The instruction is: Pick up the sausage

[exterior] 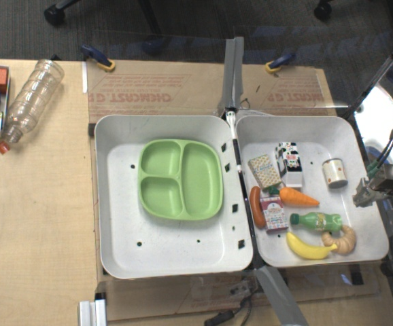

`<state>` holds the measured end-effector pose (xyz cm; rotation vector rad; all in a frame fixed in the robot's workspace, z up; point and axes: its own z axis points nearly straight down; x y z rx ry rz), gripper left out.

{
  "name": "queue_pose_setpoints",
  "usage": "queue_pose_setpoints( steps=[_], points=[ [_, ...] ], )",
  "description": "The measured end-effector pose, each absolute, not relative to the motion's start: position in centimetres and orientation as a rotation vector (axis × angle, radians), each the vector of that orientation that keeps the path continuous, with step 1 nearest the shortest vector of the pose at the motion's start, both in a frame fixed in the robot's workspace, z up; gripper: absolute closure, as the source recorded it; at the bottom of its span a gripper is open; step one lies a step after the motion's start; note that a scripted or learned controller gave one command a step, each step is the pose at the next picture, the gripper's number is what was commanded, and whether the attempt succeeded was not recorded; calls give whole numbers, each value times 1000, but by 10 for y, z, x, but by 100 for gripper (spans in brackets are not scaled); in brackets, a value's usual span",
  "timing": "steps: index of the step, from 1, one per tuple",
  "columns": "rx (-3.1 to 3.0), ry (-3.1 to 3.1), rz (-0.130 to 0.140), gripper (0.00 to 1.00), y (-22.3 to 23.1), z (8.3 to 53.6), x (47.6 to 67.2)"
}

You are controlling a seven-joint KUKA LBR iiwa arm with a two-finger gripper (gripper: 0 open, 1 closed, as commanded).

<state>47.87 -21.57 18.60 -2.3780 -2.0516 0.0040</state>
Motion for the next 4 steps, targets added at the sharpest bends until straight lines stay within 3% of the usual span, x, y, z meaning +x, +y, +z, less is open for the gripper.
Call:
queue_pose_setpoints(
  steps=[1,2,3,4],
  points=[
    [-1893,-2508,2,100,-207,171,556],
    [-1575,-2721,1,100,-166,152,645],
    [-1621,-2697,0,100,-223,189,656],
    [-1620,-2702,0,100,-223,200,657]
  ],
)
